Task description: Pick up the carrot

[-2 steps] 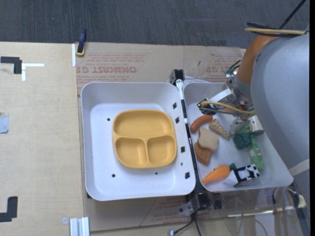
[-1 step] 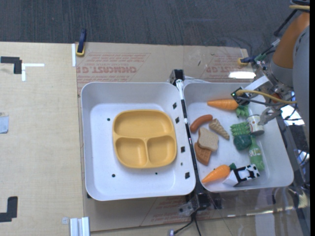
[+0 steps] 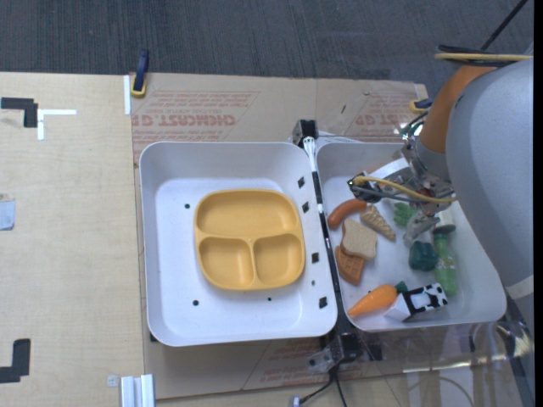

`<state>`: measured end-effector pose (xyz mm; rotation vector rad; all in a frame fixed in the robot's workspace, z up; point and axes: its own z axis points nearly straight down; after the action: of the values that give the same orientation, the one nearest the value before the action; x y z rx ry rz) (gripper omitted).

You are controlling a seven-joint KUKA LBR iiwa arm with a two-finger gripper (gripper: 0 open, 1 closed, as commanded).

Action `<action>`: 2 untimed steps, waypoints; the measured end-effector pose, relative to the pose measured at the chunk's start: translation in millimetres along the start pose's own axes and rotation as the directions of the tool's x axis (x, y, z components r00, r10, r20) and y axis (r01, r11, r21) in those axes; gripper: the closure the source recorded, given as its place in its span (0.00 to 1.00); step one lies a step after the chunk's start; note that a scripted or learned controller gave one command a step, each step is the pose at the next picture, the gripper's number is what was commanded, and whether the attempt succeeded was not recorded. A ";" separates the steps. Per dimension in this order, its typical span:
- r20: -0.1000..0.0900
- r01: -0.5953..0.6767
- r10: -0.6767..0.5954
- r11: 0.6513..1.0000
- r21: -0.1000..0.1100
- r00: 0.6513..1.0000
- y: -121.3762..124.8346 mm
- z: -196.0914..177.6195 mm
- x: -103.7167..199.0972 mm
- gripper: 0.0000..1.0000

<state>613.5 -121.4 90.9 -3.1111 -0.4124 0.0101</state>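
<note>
Two shallow white plastic bins (image 3: 161,253) side by side on pale wooden bench (image 3: 68,253). Left bin: yellow three-compartment plate (image 3: 249,238). Right bin: orange tapered carrot (image 3: 373,300) near front edge, black-and-white toy (image 3: 422,298) just beside it; brown waffle (image 3: 349,264), toast slice (image 3: 360,240), red sausage (image 3: 345,212), green items (image 3: 433,257) behind. Grey arm's gripper (image 3: 417,200) over back of right bin, well apart from carrot. Dark carpet (image 3: 254,19) beyond.

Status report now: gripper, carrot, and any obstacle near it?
Gripper above right bin, holding nothing seen. Carrot at bin's near edge, apart from gripper. Black-and-white toy touches its right end.
</note>
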 end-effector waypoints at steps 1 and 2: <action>-0.001 0.006 -0.006 1.000 -0.001 1.000 -62.1 -99.0 -71.2 0.00; 0.000 0.004 -0.004 1.000 0.000 1.000 -111.2 -98.4 -111.8 0.00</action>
<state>477.3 -43.3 190.4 -3.1104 -0.4187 0.0106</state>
